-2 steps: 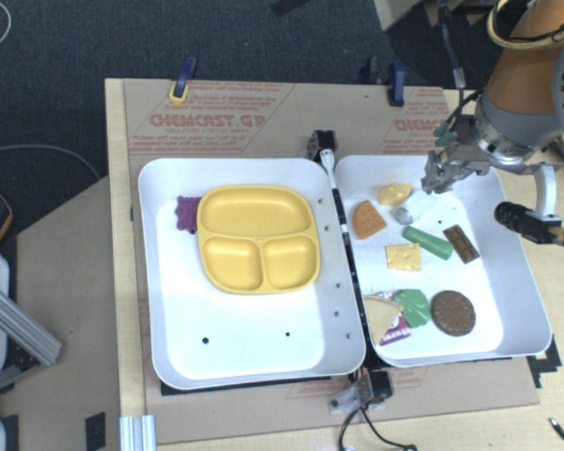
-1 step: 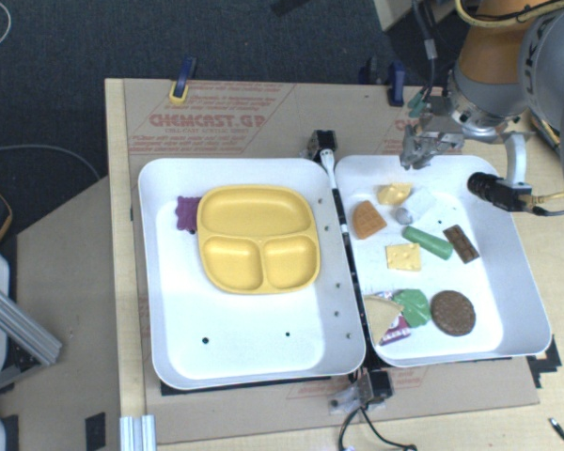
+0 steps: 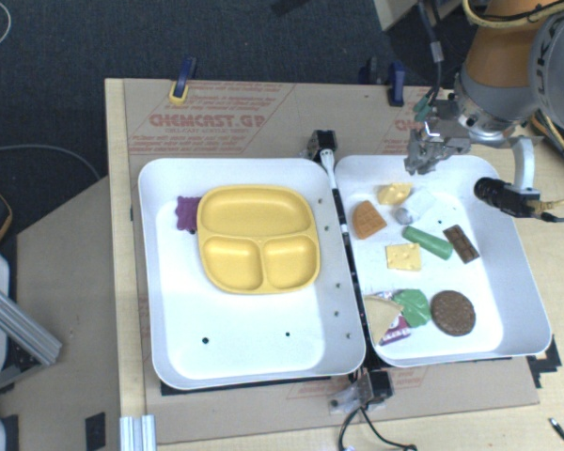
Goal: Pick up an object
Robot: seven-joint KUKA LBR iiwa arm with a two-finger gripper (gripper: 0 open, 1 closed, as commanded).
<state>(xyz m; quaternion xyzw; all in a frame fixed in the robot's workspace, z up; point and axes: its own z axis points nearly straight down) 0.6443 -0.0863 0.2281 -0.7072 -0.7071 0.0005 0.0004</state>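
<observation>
Purple object (image 3: 186,213) half hidden behind yellow tray (image 3: 258,237); fingers (image 3: 421,161) state unclear, above right bin (image 3: 517,280).

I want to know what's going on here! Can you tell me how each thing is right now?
gripper: hovering over the right bin's back edge, holding nothing
yellow tray: right way up in the left bin
purple piece: partly tucked under the tray's left edge
green cylinder: lying on its side
brown round cookie: lying flat
yellow square: lying flat
right bin: holding the small toys
</observation>
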